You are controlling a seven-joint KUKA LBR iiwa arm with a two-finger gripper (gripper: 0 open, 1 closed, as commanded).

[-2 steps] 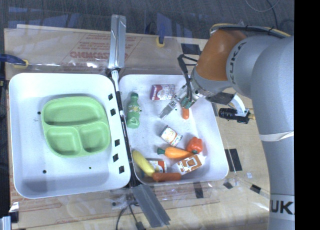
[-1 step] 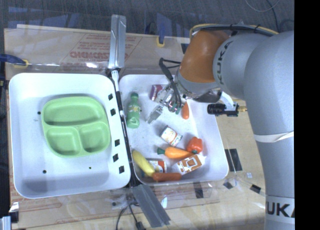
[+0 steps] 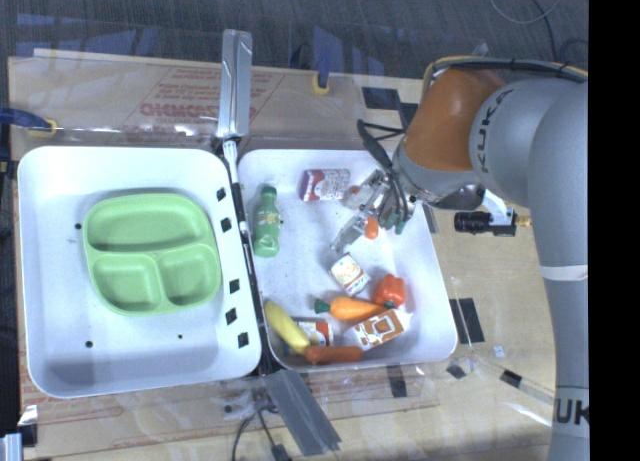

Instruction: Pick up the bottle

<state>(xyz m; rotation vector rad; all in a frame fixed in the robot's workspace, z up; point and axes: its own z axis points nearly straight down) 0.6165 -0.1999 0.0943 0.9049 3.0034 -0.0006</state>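
The green bottle (image 3: 265, 219) lies on its side along the left wall of the right bin (image 3: 300, 249), cap toward the back. My gripper (image 3: 352, 231) hangs over the middle of that bin, a short way right of the bottle and apart from it, slanting down to the left. A small orange piece (image 3: 372, 229) shows close beside it. Nothing is seen held.
A red and white packet (image 3: 325, 184) lies at the back of the right bin. Toward the front sit a small carton (image 3: 347, 274), carrot (image 3: 355, 309), red pepper (image 3: 392, 291), banana (image 3: 285, 329) and juice box (image 3: 380, 329). A green divided plate (image 3: 152, 252) fills the left bin (image 3: 50, 349).
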